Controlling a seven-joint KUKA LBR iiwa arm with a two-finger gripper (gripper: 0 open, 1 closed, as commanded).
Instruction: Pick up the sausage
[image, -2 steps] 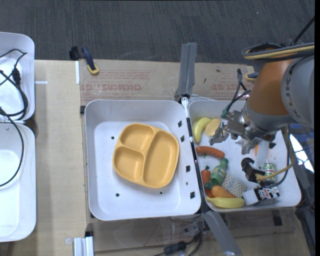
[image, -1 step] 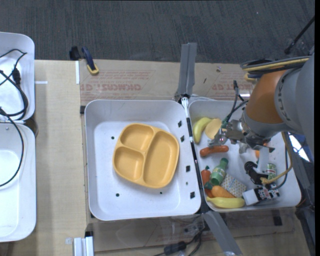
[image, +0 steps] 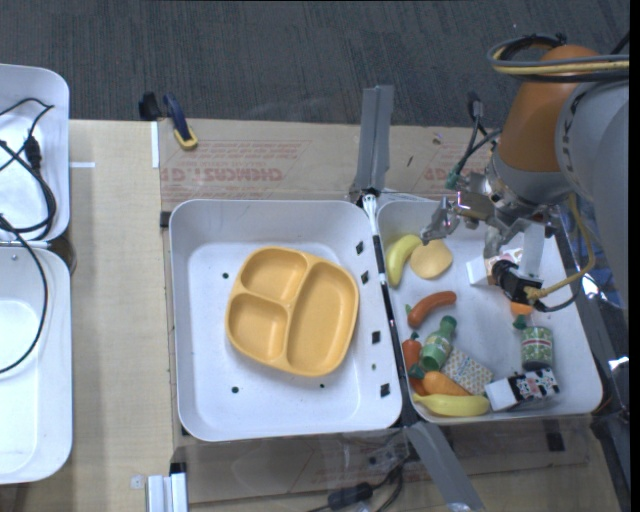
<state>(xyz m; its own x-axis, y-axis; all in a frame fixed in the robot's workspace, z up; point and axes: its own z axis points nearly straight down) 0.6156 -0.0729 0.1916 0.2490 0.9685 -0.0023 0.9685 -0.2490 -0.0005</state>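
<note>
While the pincer hangs over the right bin's top edge, its state is impossible to tell. Sausage lies mid-bin, at about 7 o'clock from the pincer, apart from it, long axis running 2-to-8 o'clock. Banana and bottle flank it.

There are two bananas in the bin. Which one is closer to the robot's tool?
The greenish banana at the bin's far end, beside the pale yellow piece. The tool hangs just above it; the other banana lies along the near edge.
</note>
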